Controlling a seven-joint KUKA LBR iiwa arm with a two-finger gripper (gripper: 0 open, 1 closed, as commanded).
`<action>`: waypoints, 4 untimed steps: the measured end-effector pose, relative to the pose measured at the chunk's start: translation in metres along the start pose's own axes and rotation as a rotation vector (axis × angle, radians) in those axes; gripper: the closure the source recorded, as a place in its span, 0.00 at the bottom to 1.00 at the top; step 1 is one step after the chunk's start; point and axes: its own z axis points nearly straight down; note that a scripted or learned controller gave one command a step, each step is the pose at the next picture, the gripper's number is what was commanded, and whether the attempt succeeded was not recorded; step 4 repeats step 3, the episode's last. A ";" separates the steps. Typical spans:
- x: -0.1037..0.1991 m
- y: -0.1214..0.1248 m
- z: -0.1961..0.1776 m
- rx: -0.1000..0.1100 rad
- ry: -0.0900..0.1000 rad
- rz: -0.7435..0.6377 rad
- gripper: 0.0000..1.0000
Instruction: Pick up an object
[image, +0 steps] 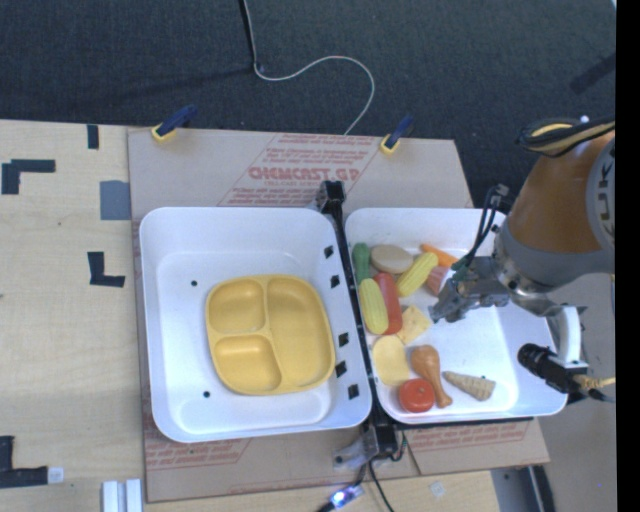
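My hand (447, 303) hovers low over the right bin (500, 345), beside the corn (416, 272); grip state unreadable.

two white bins (160, 300), one yellow tray (268, 333)

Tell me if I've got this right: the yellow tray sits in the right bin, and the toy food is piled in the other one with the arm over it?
Not quite. The camera view shows the yellow tray in the left bin. The toy food lies in the right bin, with the arm over it.
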 end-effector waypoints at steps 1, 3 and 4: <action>0.059 -0.003 -0.001 0.000 0.001 -0.002 1.00; 0.176 0.021 -0.011 -0.002 0.000 -0.002 1.00; 0.176 0.021 -0.011 -0.002 0.000 -0.002 1.00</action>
